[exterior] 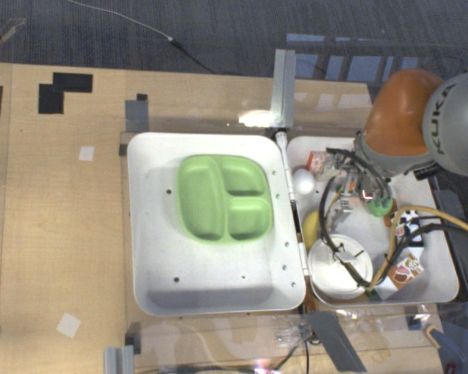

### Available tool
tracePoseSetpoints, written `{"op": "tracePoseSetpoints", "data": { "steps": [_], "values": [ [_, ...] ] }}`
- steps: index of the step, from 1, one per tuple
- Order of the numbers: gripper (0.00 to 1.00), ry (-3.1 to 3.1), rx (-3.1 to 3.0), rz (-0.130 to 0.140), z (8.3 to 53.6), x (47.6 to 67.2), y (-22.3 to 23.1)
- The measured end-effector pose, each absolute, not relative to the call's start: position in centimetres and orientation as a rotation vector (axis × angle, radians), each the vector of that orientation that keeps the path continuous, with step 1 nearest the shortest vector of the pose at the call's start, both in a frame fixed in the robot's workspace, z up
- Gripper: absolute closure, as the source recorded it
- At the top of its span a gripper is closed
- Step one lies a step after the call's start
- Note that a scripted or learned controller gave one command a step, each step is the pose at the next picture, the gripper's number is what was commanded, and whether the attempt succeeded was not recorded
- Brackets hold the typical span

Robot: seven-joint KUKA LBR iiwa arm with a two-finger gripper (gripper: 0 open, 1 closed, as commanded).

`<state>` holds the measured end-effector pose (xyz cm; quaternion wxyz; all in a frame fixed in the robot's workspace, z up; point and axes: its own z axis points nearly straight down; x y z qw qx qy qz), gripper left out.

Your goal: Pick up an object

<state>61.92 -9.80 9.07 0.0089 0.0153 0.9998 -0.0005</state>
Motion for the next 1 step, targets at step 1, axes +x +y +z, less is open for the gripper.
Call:
{"op": "tracePoseSetpoints", "data": {
  "steps": [1],
  "values": [
    [0.0,3.121,0.106,-0.005,9.06,61.18,-9.5]
  ]
}}
